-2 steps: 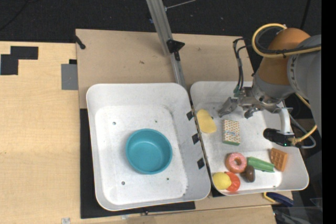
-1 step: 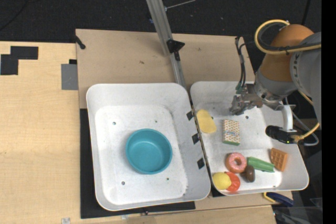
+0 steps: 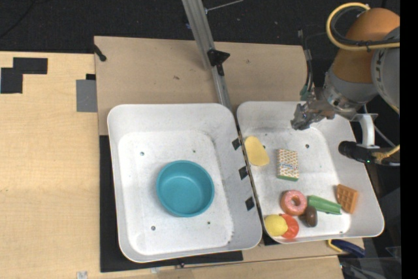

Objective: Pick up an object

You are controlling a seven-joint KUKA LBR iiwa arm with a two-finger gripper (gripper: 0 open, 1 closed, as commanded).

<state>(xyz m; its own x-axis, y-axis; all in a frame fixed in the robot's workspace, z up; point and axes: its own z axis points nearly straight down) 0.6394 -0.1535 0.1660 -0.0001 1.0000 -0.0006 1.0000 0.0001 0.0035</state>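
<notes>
The tool (image 3: 305,115) hovers over the right bin's (image 3: 274,115) bare upper corner; whether it is spread or pressed together, I cannot tell. Toy foods lie lower down: waffle (image 3: 347,197), donut (image 3: 293,202), cracker (image 3: 287,163). Descending here would likely grasp nothing.

Two bins of white plastic, smooth with a faint sheen: left bin (image 3: 130,140), right bin (image 3: 326,140). In the left bin, a teal bowl (image 3: 185,188), smooth plastic, softly matt. In the right bin, toy foods of moulded plastic: yellow piece (image 3: 256,151) glossy, beside it a block (image 3: 287,164) with a checkered, textured face; nearer the front rim, pink doughnut (image 3: 294,202) shiny, green piece (image 3: 324,205) smooth, orange waffle (image 3: 347,198) ridged. Behind the bins, bench (image 3: 150,75) of pale board, matt, lightly scuffed. Rising from behind the bins, a rail (image 3: 196,10) of ribbed, brushed metal. Above the right bin, gripper (image 3: 305,115) of dull grey metal.
</notes>
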